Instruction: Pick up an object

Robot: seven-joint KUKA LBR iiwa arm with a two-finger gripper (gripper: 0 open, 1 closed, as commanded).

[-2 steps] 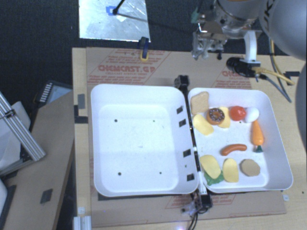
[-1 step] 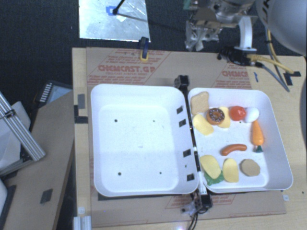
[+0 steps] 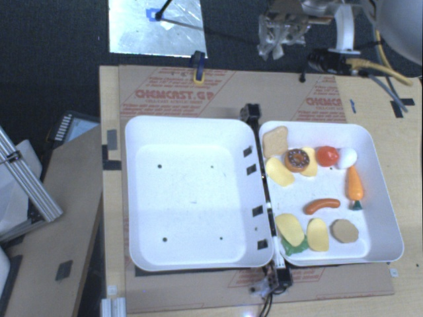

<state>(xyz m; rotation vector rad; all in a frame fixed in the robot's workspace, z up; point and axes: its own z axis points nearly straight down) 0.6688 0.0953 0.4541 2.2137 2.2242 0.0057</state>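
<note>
The right white bin [image 3: 382, 197] holds several toy foods: a bread slice [image 3: 275, 140], a chocolate donut [image 3: 297, 158], a red tomato [image 3: 326, 155], a white egg [image 3: 347, 157], a carrot [image 3: 355, 184], a sausage [image 3: 322, 206], yellow pieces [image 3: 279, 172] and a brown cookie [image 3: 344, 230]. My gripper [image 3: 279, 41] hangs high at the top of the view, above and behind the bins, far from the objects. Nothing is seen between its translucent fingers [image 3: 268, 45].
The left white bin [image 3: 192, 190] lies beside the right one, joined by a black divider [image 3: 258, 177]. A shiny metal sheet [image 3: 156, 17] lies at the back left. Cables [image 3: 370, 65] run at the back right. A cardboard base [image 3: 218, 91] sits under both bins.
</note>
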